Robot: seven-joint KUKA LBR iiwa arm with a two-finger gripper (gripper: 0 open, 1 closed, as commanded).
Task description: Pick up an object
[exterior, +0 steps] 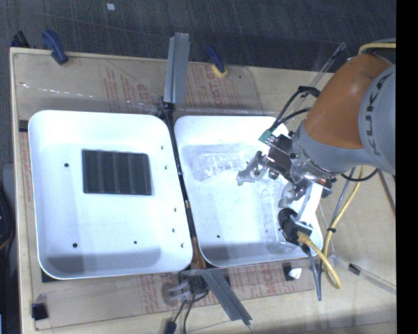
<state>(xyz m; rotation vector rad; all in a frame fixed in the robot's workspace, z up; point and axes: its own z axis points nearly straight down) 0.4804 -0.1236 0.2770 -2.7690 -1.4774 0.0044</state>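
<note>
Over the right bin (216,252) my gripper (254,171) hangs, near that bin's far-right corner, with my orange-banded arm (352,103) reaching in across its right rim. I cannot tell whether my fingers are apart or together; they show as a pale metal shape against the white floor, and nothing can be seen between them.

Just left of the gripper, toward the right bin's far wall, lies a clear crumpled wrapper (216,162). Its long axis runs roughly along that far wall, from the bin's left side toward my gripper. It is see-through and faint, so I cannot make out which end is which. A second faint clear shape sits near the right bin's right wall, below my wrist; too blurred to name.

Most of the right bin's floor, from the wrapper to the near wall, is open. Its left rim touches the left bin (49,252), which holds a dark ribbed block (116,172) lying flat near its middle, long axis parallel to the right bin's far wall. Cables hang by the right bin's right rim, over the worktop (90,78).
</note>
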